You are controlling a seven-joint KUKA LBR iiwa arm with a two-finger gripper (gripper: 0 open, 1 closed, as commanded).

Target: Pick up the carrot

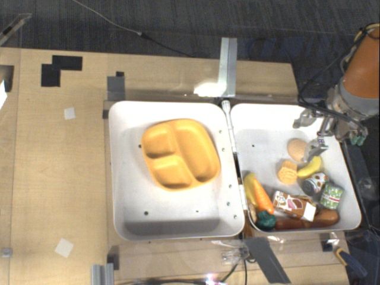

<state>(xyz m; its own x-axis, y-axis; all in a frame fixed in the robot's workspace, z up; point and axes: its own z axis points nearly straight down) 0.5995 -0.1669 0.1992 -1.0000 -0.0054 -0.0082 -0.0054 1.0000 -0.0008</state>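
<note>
The carrot (260, 196) lies at the front left of the right bin (267, 123), orange, with its dark green top (265, 221) pointing to the front edge. It rests against the bin's left wall beside a yellow piece (249, 181). My gripper (312, 134) hangs over the bin's far right part, above a tan bun (296, 149) and a banana (310, 168), well away from the carrot. Its fingers (301, 120) stand open with nothing between them.
Toy food crowds the right bin's front: a waffle cracker (287, 172), a brown carton (294, 205), a sausage (312, 220), a dark can (312, 184) and a green can (332, 196). The left bin (127, 177) holds a yellow divided plate (179, 153).
</note>
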